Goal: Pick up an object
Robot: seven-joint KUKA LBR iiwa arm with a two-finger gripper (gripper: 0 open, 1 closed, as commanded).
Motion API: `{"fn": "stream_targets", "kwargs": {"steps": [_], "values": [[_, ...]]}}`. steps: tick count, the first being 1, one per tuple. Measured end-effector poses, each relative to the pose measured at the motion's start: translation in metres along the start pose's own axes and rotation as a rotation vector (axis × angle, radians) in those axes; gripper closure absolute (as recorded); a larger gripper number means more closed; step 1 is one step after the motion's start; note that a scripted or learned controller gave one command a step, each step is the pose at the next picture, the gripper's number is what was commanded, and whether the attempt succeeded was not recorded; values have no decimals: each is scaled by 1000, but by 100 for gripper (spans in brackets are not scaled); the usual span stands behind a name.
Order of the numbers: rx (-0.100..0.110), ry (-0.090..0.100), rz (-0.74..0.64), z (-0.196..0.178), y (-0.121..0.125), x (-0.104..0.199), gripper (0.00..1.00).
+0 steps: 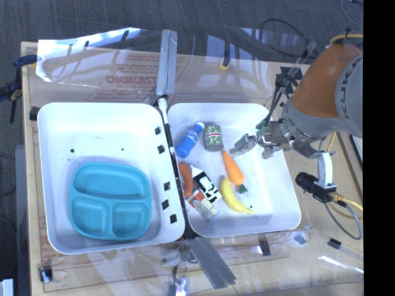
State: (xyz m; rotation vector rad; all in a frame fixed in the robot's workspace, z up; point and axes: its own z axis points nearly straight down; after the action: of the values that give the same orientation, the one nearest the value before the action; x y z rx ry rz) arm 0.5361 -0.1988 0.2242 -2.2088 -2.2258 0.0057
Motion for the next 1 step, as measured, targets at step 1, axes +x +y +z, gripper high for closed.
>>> {"fn": "stream_targets", "kwargs": {"steps": [1], "values": [[-3,-1,114,134,2,1,0]]}}
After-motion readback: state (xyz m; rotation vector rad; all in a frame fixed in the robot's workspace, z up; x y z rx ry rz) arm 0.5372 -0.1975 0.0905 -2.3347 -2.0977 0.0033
